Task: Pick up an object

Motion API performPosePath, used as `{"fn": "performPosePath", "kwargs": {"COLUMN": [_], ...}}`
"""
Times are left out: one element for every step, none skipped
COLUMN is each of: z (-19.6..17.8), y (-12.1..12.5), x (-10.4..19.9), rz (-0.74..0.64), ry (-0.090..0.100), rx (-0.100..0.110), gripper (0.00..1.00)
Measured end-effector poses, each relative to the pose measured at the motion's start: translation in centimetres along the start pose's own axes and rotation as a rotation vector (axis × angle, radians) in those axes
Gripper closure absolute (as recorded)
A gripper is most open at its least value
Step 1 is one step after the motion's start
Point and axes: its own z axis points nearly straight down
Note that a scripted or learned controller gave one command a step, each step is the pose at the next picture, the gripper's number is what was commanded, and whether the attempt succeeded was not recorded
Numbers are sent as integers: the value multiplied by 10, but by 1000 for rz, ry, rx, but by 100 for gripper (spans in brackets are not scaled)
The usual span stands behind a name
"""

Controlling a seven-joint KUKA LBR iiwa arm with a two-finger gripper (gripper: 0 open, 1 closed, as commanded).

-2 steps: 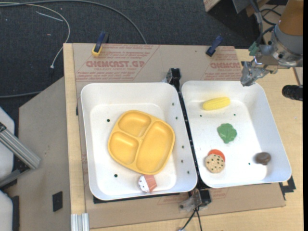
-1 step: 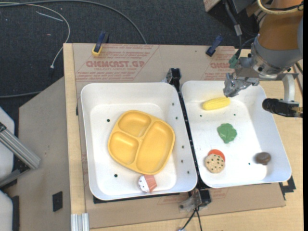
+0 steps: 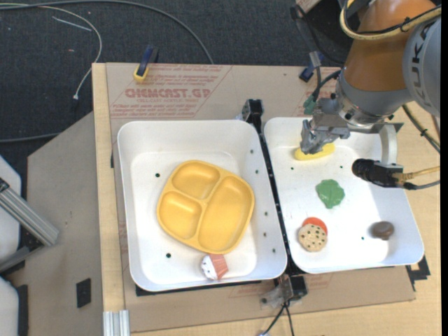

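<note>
Yellow object (image 3: 316, 152) at right bin's (image 3: 402, 208) far edge, directly under gripper (image 3: 313, 144), grip state unclear.

Single arm (image 3: 392, 47) enters from the right, orange band uppermost, wrist directed steeply downward. Gripper (image 3: 316, 142) is positioned low, close to the surface, at the far side of the right-hand workspace. Cabling loops around the wrist.

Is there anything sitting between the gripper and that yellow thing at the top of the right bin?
Nothing visible does. The gripper is directly over the yellow object, at the far end of the right bin. The green piece, cookie and brown lump all lie nearer the camera, apart from it.
</note>
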Motion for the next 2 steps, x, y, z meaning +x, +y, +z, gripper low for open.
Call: {"fn": "performPosePath", "kwargs": {"z": [12, 7], "y": [-16, -38], "x": [42, 89], "rz": [0, -1], "ry": [0, 0], "rx": [0, 0], "gripper": [100, 100]}}
